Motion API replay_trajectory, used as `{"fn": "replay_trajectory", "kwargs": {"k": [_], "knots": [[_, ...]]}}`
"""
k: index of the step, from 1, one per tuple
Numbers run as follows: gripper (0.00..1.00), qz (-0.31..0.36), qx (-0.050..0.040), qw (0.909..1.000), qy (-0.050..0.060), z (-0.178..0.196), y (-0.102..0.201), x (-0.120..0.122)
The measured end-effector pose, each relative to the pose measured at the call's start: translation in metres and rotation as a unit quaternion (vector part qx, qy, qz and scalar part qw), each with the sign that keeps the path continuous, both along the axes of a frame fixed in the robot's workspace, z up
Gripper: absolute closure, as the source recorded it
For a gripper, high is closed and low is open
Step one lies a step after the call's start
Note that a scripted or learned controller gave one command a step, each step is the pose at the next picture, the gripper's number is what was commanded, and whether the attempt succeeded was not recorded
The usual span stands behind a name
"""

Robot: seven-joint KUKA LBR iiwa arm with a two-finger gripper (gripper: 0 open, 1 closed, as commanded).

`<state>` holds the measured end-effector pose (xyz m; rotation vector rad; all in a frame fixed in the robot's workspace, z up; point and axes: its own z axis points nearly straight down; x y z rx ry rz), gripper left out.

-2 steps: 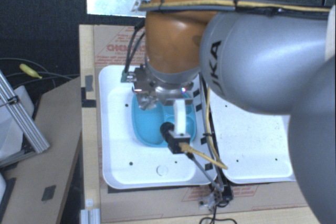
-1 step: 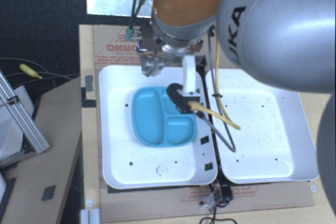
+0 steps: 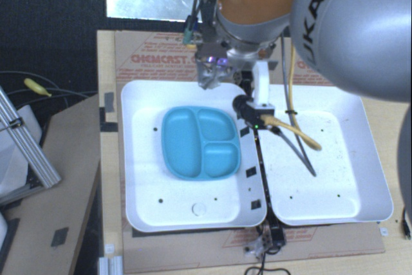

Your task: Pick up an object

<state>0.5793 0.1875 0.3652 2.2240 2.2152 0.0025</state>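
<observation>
A blue plate with three compartments lies flat in the middle of the left bin. My gripper hangs over the far rim of that bin, just beyond the plate's far edge and apart from it. I see nothing held at its tip. The grey arm with its orange band fills the upper right and hides the back of both bins.
A small white disc lies near the left bin's front wall. The right bin adjoins the left one along a dark centre seam. Cardboard lies under both bins.
</observation>
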Motion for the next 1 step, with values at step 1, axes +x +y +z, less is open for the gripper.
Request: {"fn": "replay_trajectory", "kwargs": {"k": [1], "knots": [[1.0,0.004,0.0003,1.0,0.003,-0.0433,0.0231,-0.0432]]}}
